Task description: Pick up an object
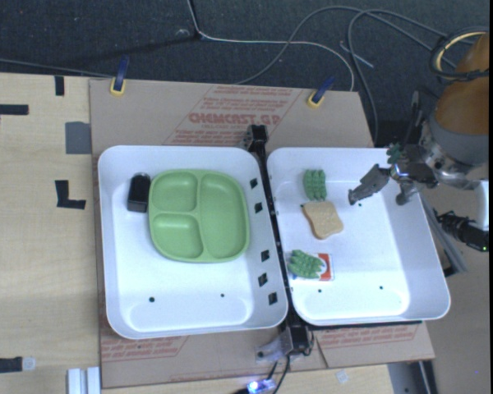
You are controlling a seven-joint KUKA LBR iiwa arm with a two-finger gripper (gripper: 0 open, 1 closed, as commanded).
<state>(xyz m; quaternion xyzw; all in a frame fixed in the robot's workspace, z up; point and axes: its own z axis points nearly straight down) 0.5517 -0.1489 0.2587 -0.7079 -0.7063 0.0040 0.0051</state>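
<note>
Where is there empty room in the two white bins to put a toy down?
Left bin: bare floor along the near edge, below the green divided plate. Right bin: bare floor to the right of the bread slice and along the near edge. Crowded: the right bin's left side, with two green items and the bread.

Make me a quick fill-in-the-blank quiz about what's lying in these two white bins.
The green plastic divided plate lies in the ___ bin.
The small black block sits at the plate's ___ edge.
The tan bread-shaped piece lies in the ___ bin.
The plate has ___ compartments.

Missing words: left; left; right; three
</note>
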